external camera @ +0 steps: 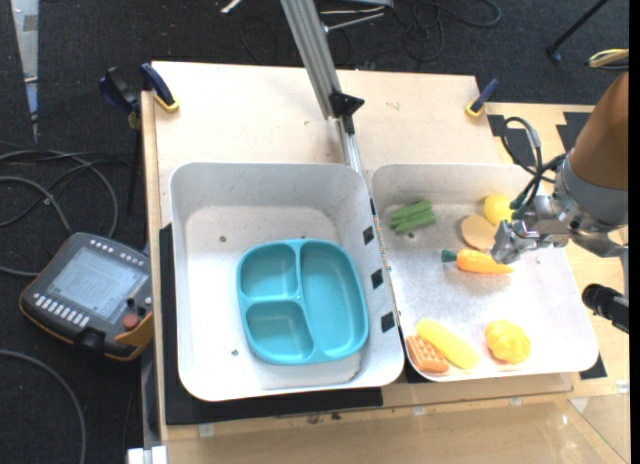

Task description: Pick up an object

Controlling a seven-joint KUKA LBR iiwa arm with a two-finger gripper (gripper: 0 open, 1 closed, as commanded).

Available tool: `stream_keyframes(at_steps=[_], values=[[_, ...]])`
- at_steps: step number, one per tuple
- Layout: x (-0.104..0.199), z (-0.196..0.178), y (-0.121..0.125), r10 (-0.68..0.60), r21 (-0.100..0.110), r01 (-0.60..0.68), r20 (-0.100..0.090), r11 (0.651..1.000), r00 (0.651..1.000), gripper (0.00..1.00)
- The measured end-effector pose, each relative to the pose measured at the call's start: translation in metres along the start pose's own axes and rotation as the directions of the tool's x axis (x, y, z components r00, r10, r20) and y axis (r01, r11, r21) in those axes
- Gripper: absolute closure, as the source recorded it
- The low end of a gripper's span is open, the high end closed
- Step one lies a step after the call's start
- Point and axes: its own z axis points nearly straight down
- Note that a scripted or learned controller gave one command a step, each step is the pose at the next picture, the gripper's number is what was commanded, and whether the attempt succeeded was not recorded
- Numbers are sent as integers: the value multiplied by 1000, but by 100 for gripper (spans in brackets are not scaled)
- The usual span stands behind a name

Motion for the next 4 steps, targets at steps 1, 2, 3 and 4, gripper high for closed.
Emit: stream_keyframes(at_steps=[1,2,3,4], values=[[51,10,8,-4,5,4,-3,1000,1000,100],[106,19,6,-5,7,5,-4,1000,1000,100],[153,7,5,-5,3,5,-4,1000,1000,100],[213,-1,2,-7,5,7,-4,1000,1000,100]])
